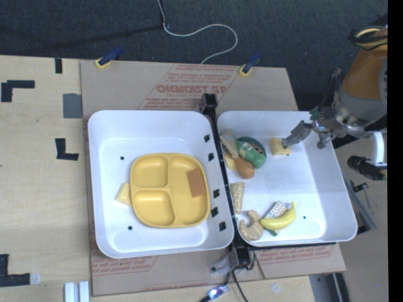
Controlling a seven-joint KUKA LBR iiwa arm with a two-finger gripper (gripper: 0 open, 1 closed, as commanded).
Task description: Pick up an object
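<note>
White plastic makes up the biggest things on your bench: two shallow bins side by side on a cardboard sheet (182, 83). Your left bin (101, 168) holds a yellow divided tray (165, 194), with a brown rectangular piece (196, 182) lying in the tray's right-hand compartment and a pale yellow wedge (123, 194) poking out from under the tray's left edge.

Your right bin (327, 194) carries the small items. The arm (365, 80) comes in over its upper right corner, and your gripper (291, 140) reaches down and left from there. A small pale yellow block (279, 146) sits at the gripper's tip, touching or almost touching it, on the bin floor near the back wall. You can't tell from this angle whether the fingers are apart or together, nor whether the block is between them.

Left of the block, near but apart from it, a green round item (253, 150) lies by the divider, with a brown-orange piece (244, 168) just below it and a tan strip (229, 146) alongside. Further toward the front, well away from the gripper, you'll see a cracker-like slab (237, 195), a yellow banana (280, 218), a small white speckled piece (275, 209) just above the banana, and a tan curved piece (250, 226) at the front left corner.
</note>
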